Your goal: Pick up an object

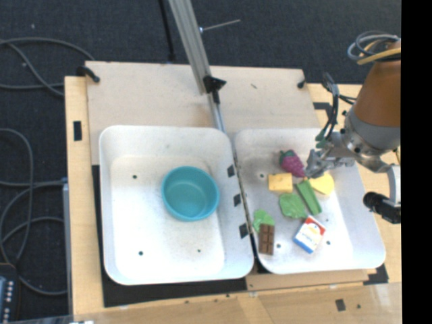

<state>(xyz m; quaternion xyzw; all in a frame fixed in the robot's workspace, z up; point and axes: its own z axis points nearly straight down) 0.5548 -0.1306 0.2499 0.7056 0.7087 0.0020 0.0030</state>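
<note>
We take the pile of small toys in the right bin [358, 248] as our choice of targets, and we use the yellow block [280, 182] as our landmark; just to its right lies a green stick-shaped piece [308, 196], slanting down and away, with a flatter green piece [292, 206] touching it below, and a paler yellow piece [323, 184] beyond it. Above the yellow block sits a purple grape-like toy [291, 160]; below and to the left of the block lie a small green leafy piece [262, 217] and a brown chocolate bar [266, 238]; below and to the right, a little white carton [309, 235].

We judge all of these light, hard plastic, rigid and not fragile, but smooth enough to slip; the green stick looks best taken across its narrow width, near its middle, since its neighbours crowd its ends.

The gripper [314, 169] hangs just right of the yellow block, at the upper end of the green stick; whether it touches anything we cannot tell, and whether it is apart or closed we cannot tell either. The teal bowl [190, 192] sits well to the left of the block, in the left bin [121, 147].
</note>
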